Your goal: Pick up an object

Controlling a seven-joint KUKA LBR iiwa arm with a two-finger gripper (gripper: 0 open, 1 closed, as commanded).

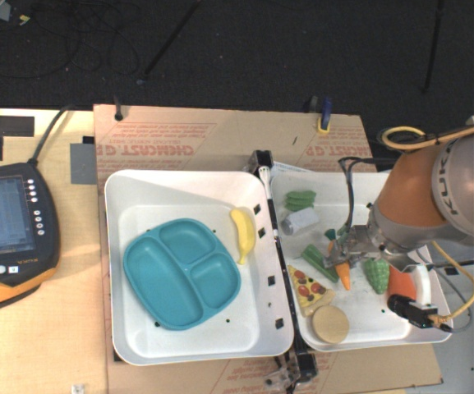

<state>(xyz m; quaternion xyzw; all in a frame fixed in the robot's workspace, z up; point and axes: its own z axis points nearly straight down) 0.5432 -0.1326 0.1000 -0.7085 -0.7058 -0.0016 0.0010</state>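
While the gripper (341, 255) crowds the carrot (344, 275) — finger state unclear — a neighbouring green piece (313, 261) might foul any pinch.

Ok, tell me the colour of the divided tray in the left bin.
Teal, a plain blue-green with no pattern. The divided tray shows clearly in the camera view, lying in the left bin.

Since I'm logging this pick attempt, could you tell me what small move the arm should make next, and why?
Probably a short, straight descent: the gripper sits low in the right bin, right above the orange carrot, with green pieces crowding either side.
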